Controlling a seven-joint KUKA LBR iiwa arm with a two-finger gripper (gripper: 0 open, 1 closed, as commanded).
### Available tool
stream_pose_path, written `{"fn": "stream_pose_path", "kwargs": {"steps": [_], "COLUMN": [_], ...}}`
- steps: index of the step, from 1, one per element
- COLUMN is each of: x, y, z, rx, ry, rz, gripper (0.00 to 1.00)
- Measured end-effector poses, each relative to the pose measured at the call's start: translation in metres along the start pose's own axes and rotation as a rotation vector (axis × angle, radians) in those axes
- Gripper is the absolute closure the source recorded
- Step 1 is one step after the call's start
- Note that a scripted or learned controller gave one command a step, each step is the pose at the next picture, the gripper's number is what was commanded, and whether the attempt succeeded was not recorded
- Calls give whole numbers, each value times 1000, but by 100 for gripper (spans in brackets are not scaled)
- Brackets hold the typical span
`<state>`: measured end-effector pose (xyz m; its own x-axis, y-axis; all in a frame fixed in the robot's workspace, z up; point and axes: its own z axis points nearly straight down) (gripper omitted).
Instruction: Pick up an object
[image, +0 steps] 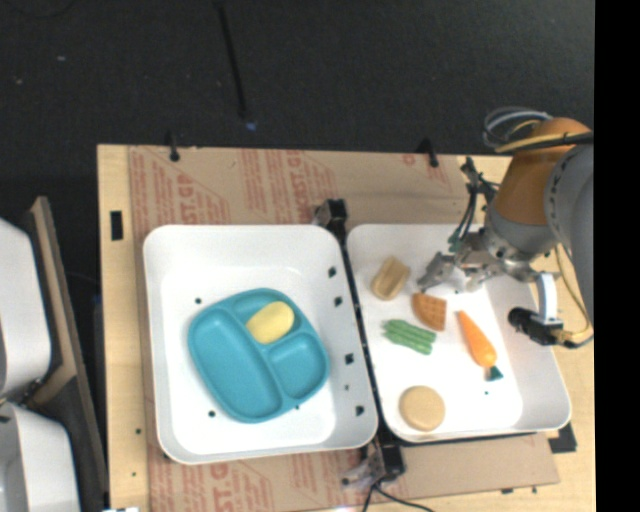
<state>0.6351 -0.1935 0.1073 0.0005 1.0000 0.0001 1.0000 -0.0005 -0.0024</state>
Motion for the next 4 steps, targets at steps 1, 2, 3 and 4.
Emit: {"fn": "stream_pose_path", "kwargs": {"steps": [1,2,3,4], "x": [-1,-4,-4,50], "y": [1,5,6,-7], "z": [-13,-57,-104,-101], "rx": [-5,-7,-7,-4], "ry": [-1,-1,-1,0], "rz": [0,0,0,-3], "gripper": [100,100,100,100]}}
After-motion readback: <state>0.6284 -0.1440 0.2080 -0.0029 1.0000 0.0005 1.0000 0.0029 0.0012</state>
